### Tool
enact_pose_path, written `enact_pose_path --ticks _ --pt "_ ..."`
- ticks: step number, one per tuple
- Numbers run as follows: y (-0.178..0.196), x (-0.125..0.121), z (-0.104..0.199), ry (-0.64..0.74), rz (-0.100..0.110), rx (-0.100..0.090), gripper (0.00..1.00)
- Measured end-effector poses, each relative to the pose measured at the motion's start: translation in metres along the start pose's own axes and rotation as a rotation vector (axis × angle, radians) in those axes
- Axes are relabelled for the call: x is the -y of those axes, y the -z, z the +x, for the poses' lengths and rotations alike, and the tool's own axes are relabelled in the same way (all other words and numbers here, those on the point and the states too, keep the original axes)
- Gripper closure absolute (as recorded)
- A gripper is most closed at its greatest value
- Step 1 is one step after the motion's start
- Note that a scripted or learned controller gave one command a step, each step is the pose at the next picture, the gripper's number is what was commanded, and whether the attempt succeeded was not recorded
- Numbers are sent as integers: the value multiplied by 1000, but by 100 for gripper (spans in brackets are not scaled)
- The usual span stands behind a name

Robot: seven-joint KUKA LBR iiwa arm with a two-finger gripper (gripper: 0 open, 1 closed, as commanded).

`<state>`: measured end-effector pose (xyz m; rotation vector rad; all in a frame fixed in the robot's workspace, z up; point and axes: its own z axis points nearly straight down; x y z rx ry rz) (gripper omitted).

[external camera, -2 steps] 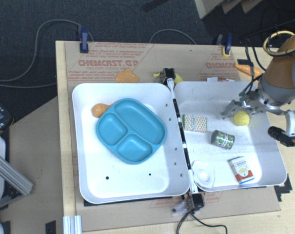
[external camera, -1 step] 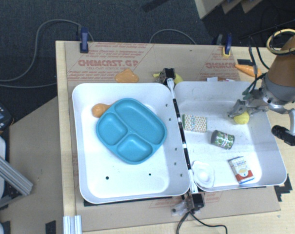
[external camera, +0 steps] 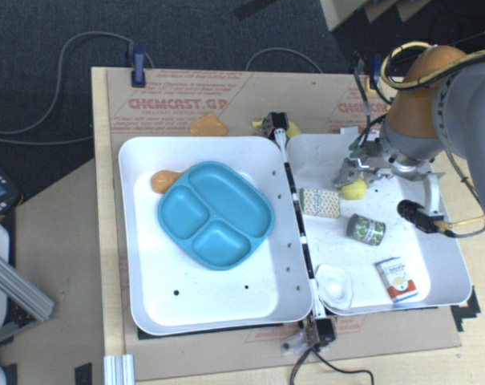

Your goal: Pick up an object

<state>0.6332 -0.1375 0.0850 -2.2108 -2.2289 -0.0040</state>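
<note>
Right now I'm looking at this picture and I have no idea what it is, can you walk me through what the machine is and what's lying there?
This is one photo from a camera fixed above a workbench, looking down at a slant. The grey machine with the orange band is a robot arm reaching in from the right. At its tip is a two-finger gripper, low over the right bin.

Two shallow white bins sit side by side. The left bin holds a blue divided plate with a small orange object next to it. The right bin holds a yellow object just under the gripper, a patterned packet, a small green can, a small red and white carton and a white cup.

I can't tell whether anything is gripped.
</note>
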Motion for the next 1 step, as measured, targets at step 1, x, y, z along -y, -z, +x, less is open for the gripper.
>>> enact_pose_path --ticks 1 --pt "106 54 85 0 -5 0 100"
